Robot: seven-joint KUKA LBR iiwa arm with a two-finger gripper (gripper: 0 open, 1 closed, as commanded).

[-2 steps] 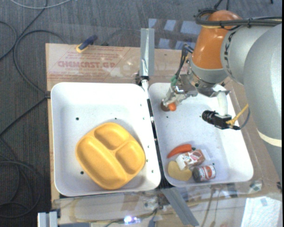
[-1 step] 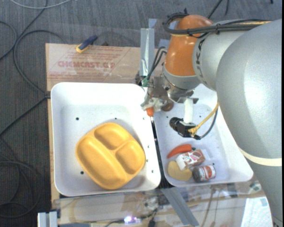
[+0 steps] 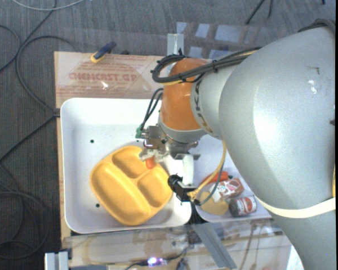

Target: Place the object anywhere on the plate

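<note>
Yellow divided plate [image 3: 129, 191] sits in left bin [image 3: 79, 122]; jaws [image 3: 152, 157] hover at its far-right edge, small orange object [image 3: 150, 163] beneath. Jaws' state: cannot tell. Placement unconfirmed.

I assess this as a robotics lab. The table [image 3: 101, 83] stands on grey carpet [image 3: 22, 122] crossed by loose black cables [image 3: 22, 55], a large grey arm [image 3: 281, 122] reaches over two white bins [image 3: 79, 128], and metal framing [image 3: 174, 41] borders the table's far edge.
</note>
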